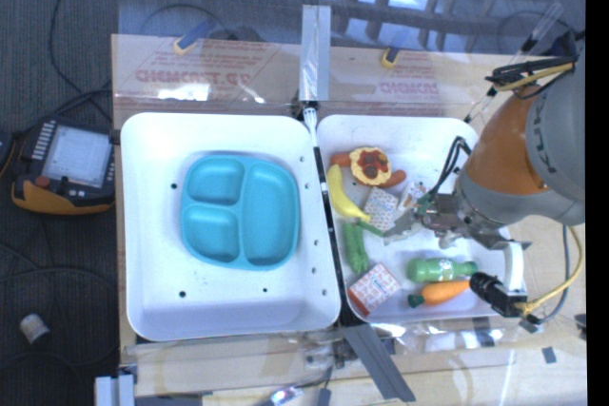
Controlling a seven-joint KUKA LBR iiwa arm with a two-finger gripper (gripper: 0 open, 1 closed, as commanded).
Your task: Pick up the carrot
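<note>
Lying in the right bin (335,140), orange carrot (443,293), dark green stem end, gripper (425,217) grip state unclear

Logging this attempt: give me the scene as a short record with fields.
target: carrot, lying near the front of the right bin
beside target: green bottle, just behind the carrot
other items in right bin: banana, pizza slice, green cucumber
left bin: holds a blue divided tray
gripper: over the right bin's middle, apart from the carrot
carrot held: no
</note>
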